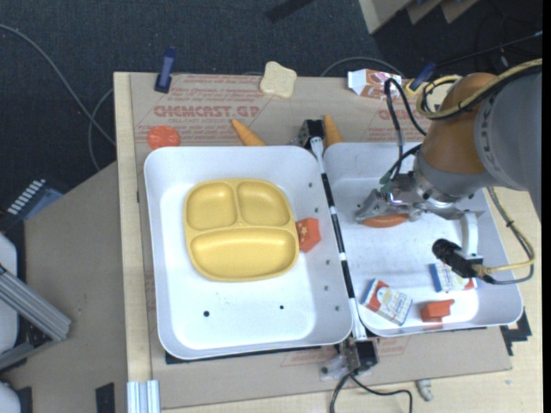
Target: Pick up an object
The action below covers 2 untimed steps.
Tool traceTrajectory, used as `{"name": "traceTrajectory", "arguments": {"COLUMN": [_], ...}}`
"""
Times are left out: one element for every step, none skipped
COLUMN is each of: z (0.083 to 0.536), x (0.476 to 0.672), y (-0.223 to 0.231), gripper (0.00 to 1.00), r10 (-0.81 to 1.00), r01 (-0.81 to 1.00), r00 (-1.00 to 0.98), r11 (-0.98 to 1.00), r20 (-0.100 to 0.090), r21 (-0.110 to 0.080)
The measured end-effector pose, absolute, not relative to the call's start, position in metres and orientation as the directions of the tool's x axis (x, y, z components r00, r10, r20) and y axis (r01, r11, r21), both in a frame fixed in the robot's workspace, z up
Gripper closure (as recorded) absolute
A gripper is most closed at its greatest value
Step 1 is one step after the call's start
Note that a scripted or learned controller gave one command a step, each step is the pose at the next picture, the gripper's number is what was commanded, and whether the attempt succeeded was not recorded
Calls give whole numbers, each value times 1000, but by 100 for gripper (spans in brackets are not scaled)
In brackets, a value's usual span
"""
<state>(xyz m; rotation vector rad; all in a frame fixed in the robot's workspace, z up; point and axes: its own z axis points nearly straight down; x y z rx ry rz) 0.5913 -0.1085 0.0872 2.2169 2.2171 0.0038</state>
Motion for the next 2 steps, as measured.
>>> {"name": "traceTrajectory", "arguments": {"z": [87,97], "x": [602,603], "y": [-125,-125], "gripper": [0,100], "r10": [1000,1000], "r01": [1000,1000], "r00": [0,1], "r11": [0,-1], "r20": [-2,-2], "r21": [6,9]}}
